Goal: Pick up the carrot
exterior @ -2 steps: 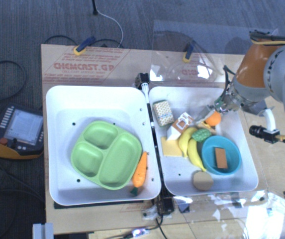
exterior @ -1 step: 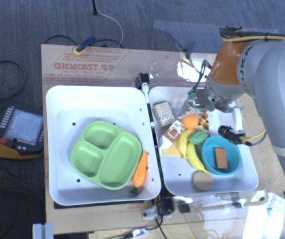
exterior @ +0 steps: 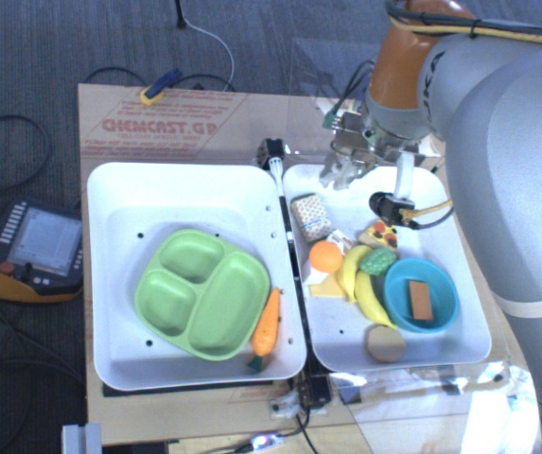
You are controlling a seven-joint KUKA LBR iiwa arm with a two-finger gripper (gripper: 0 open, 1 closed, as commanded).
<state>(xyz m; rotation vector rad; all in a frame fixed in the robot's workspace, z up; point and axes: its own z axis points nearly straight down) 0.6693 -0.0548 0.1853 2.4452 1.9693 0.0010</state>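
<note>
The small orange toy carrot with a green leafy tip [exterior: 266,327] lies in the left white bin, near that bin's right wall. It rests almost upright in the view, pointed end up, green tip down, pressed against the green divided plate's right edge.

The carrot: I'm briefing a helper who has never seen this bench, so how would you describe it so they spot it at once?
Look in the left white bin, which holds a green divided plate. The carrot lies just off the plate's right edge, beside the wall shared with the other bin. It is the only orange, tapered thing in that bin, with a small green tip at its lower end.
</note>
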